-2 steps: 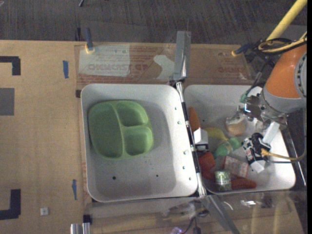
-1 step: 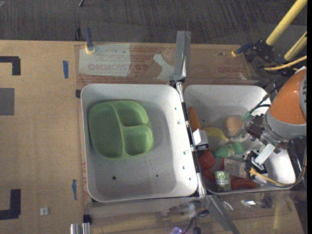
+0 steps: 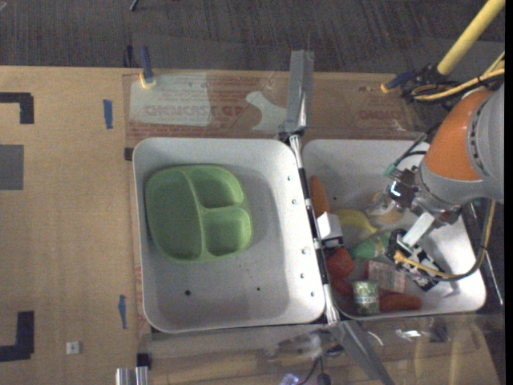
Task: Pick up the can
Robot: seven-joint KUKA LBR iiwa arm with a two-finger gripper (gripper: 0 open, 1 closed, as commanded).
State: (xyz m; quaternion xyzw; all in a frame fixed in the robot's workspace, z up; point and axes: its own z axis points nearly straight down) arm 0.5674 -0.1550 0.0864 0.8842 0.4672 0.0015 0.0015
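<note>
Left bin (image 3: 240, 291): holds a green divided plate (image 3: 200, 211) at its 10 o'clock.

Right bin (image 3: 461, 273): crowded from 9 o'clock round to 6 o'clock.

Arm (image 3: 458, 157): reaches in from 3 o'clock, orange band over the bin's 2 o'clock corner, wrist angled down toward the bin's middle.

Gripper (image 3: 391, 203): low near the middle, just beside a yellow item (image 3: 357, 219). Whether it is clenched or released cannot be told.

Can (image 3: 366, 295): small, greenish label, apparently upright at the right bin's 6 o'clock. It is apart from the gripper and touches a red piece (image 3: 398, 301) at its 3 o'clock.

Recommendation: travel toward 7 o'clock, centre above the can, descend straight, and straddle its sides clear of the red piece.
</note>
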